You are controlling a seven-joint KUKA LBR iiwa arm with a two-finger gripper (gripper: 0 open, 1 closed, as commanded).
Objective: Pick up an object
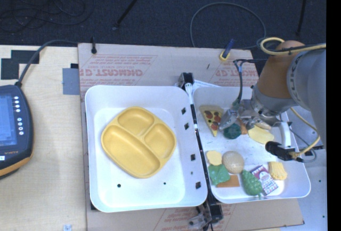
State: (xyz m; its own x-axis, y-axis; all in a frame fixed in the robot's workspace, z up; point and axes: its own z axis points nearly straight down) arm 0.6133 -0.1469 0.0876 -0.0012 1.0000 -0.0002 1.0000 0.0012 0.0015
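My gripper (237, 118) is low in the upper part of the right bin (298, 188), at the end of the grey arm with its orange band (274, 78). A dark green toy (232, 131) lies right under and in front of the gripper; whether they touch I cannot tell. A pizza slice (213, 118) lies just to its left and a pale yellow piece (260, 134) just to its right. Nearer the front of the bin lie a beige ball (233, 161), a green leafy toy (251, 182) and a small printed packet (265, 177).
The left bin (101, 192) holds a yellow divided plate (138, 141). Also in the right bin are a small yellow piece (214, 157), a green toy (218, 174) on an orange piece, and a yellow cracker (277, 170). A handheld console (11, 127) lies at the far left.
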